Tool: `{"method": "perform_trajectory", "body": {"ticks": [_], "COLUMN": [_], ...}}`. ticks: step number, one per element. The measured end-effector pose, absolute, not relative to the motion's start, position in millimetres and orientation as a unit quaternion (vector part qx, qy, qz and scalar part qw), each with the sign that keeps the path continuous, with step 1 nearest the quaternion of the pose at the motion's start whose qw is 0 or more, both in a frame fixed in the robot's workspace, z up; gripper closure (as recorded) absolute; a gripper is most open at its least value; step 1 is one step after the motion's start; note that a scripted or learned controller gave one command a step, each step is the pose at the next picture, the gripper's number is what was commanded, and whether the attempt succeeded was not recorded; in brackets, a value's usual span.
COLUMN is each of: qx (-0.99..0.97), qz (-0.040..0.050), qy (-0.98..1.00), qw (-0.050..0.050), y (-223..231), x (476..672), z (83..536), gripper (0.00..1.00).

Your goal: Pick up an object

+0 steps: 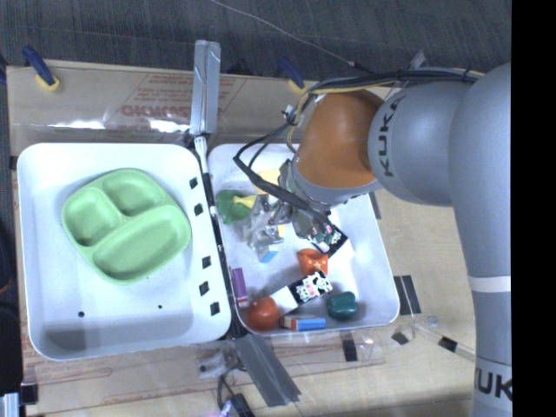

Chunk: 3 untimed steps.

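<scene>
My gripper (271, 226) hangs low over the middle of the right bin (375, 259), under the orange band of the arm. Its metal fingers point down beside a green object (233, 205) and a yellow piece (269, 179). A small blue item (268, 255) lies just below the fingers. Lower in the bin lie an orange object (311, 261), a black-and-white patterned block (310, 287), a dark green lump (342, 305), a red ball (262, 313) and a purple stick (237, 286). I see nothing clearly between the fingers.
The left bin (52, 320) holds a light green divided plate (128, 222). A metal divider bar (205, 85) runs between the bins. The arm's grey body covers the right bin's upper right corner.
</scene>
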<state>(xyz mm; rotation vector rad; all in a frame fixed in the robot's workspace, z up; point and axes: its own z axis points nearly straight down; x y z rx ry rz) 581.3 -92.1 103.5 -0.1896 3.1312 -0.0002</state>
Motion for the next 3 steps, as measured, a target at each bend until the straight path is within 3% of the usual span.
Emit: {"method": "perform_trajectory", "body": {"ticks": [1, 2, 3], "qx": [-0.061, 0.037, 0.055], "qz": [0.0, 0.0003, 0.0], "qy": [0.998, 0.999, 0.998], "qw": [0.002, -0.001, 0.001], "y": [-91.7, -99.9, -98.5], "x": [581.1, 559.5, 581.1], "z": [103.2, 91.8, 92.8], "gripper": [0.0, 0.0, 0.0]}}
